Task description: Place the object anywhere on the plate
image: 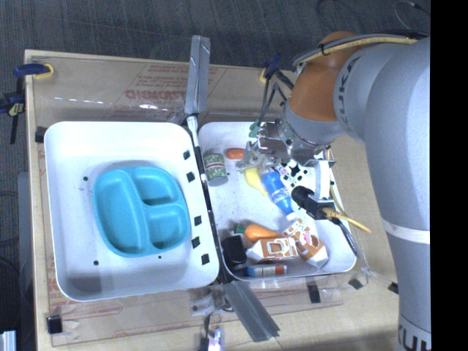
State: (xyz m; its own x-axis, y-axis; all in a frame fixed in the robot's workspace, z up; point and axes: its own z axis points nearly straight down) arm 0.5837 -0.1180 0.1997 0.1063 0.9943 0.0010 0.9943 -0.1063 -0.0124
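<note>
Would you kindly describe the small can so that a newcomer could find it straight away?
Look in the right bin, at its upper left corner beside the divider between the bins. The small can lies there, apart from the pile of packages. It alone is a short cylinder with a green label.

Pincer point(257, 154) in the upper middle of the frame: fingers too small and too crowded to read. Yellow object point(254, 177) under it partly covered. Arm point(380, 123) cut by the right and lower edges. Right bin point(219, 134) far wall hidden behind the wrist. Carton point(278, 248) print too blurred to read.
</note>
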